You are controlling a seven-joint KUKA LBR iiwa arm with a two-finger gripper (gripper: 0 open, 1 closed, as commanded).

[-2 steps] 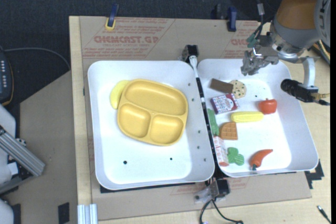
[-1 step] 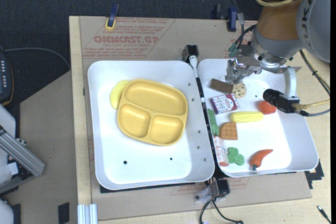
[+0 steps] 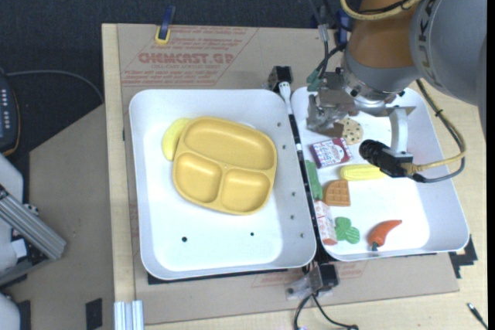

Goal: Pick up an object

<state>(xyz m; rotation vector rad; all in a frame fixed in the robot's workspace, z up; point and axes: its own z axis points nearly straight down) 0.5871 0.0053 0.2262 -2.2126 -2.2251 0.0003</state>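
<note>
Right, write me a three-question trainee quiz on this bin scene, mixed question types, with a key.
1. True or false: the yellow divided tray lies in the left bin.
2. Which sits nearest the right bin's front edge? A) cookie B) red chili pepper C) corn cob
3. Fill in: the gripper hovers over the ___ bin.

Key: 1 true; 2 B; 3 right.

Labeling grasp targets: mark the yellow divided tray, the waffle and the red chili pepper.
yellow divided tray (image 3: 224, 165), camera view, ridge between its compartments.
waffle (image 3: 337, 193), camera view, middle of its top face.
red chili pepper (image 3: 384, 230), camera view, middle of its body.
</note>
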